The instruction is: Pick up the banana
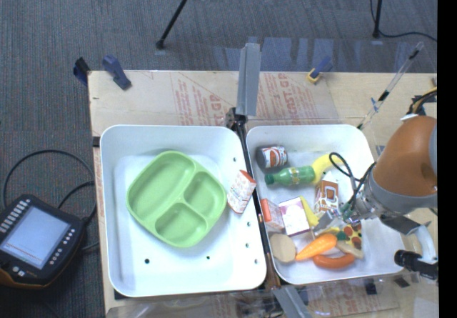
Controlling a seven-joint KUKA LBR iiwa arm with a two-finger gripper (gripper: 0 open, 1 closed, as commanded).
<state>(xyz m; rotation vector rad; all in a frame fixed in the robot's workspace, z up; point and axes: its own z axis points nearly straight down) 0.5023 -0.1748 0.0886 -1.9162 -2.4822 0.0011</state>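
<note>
Right now the banana [323, 164] lies in the right bin [360, 136], just beside the green bottle [291, 176], at that bottle's far right end. Nearer than the bottle, the end effector [348, 211] hovers over the carrot [316, 246]; whether it is spread or closed, I cannot tell.

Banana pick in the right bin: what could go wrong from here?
1. The banana lies against the green bottle, so a grasp there may catch or shove the bottle.
2. The hand sits low among the carrot, small cartons and other toys, well short of the banana; lifting out could drag clutter along.
</note>
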